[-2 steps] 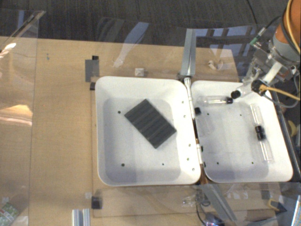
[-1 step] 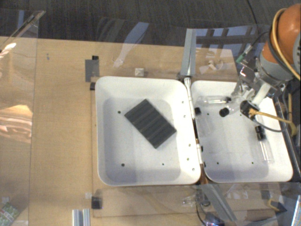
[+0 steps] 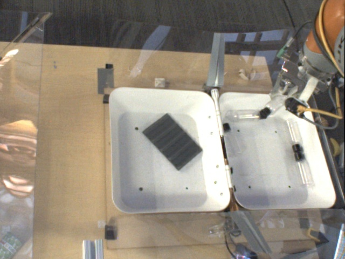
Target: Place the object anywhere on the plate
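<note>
A dark grey ribbed plate (image 3: 172,141) lies tilted in the middle of the left bin (image 3: 121,193). In the right bin (image 3: 269,198) a clear tube (image 3: 245,114) rests near the back wall. A second clear tube with a black band (image 3: 298,151) lies along the right side. My gripper (image 3: 278,108) hangs over the back right of the right bin, open, with nothing between its fingers. Its left fingertip (image 3: 264,113) sits right at the near end of the back tube; contact cannot be judged.
A small black piece (image 3: 226,127) sits at the right bin's left wall. A metal bracket (image 3: 216,63) stands behind the seam between the bins. Black clamps (image 3: 107,79) mark the left bin's corner. Cables (image 3: 323,115) hang beside the wrist.
</note>
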Controlling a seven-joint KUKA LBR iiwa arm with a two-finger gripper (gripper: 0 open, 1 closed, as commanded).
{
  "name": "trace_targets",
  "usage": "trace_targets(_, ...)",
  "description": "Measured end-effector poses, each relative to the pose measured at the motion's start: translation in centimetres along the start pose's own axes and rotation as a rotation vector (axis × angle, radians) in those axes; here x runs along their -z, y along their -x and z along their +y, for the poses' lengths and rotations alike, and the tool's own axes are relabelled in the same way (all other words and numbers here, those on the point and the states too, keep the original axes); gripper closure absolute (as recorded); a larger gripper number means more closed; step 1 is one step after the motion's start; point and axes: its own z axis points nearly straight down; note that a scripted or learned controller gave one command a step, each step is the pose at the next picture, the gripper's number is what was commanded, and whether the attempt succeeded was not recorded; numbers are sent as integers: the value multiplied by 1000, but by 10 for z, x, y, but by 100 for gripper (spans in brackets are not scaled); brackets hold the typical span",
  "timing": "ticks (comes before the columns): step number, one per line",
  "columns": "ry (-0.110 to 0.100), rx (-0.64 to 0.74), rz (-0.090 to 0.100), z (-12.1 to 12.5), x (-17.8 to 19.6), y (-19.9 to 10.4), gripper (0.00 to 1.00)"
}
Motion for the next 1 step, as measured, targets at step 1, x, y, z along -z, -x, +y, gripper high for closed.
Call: trace_targets(1,2,-59,1,14,43,22,100)
